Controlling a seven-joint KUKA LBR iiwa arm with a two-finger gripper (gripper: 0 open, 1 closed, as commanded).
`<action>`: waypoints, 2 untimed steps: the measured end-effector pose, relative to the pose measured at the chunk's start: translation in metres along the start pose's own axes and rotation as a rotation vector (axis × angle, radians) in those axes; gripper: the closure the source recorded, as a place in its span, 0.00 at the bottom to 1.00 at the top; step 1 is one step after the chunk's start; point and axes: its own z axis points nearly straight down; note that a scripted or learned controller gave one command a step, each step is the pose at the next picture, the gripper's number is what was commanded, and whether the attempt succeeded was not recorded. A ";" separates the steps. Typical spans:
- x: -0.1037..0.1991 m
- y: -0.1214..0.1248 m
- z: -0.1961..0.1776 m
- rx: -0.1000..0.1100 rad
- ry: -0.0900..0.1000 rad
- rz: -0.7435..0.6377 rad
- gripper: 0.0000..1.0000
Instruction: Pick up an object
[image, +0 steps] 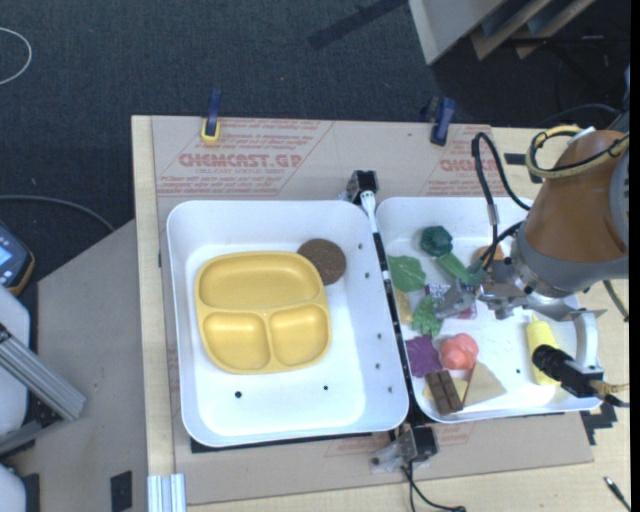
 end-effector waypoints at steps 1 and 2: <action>-0.003 0.003 0.044 0.000 0.000 0.000 0.00; -0.002 0.004 0.084 -0.006 -0.001 0.000 0.00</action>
